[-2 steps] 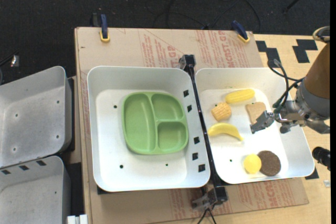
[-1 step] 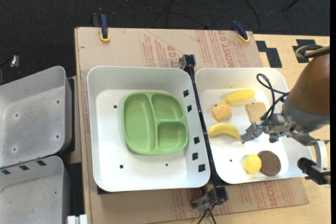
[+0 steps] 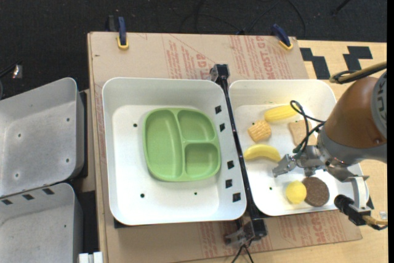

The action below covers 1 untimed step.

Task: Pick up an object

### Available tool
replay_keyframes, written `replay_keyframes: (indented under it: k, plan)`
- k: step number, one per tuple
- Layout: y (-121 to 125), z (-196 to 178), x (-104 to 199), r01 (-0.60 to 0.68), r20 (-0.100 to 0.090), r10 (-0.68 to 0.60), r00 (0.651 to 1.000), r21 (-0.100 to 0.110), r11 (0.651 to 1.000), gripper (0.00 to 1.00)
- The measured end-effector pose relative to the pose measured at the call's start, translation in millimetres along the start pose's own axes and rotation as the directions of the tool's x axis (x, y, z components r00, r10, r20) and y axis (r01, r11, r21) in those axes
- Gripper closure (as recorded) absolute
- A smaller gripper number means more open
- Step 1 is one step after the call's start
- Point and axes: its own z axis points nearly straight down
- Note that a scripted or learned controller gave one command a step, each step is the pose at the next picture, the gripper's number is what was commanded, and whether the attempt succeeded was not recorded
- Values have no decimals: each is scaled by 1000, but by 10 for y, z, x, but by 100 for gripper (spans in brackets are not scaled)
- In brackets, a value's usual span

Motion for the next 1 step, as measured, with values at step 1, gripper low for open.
replay_keyframes:
  k: [1]
  plan:
    - [6,-131,-1,-2,1,2,1000,-4,1000,100]
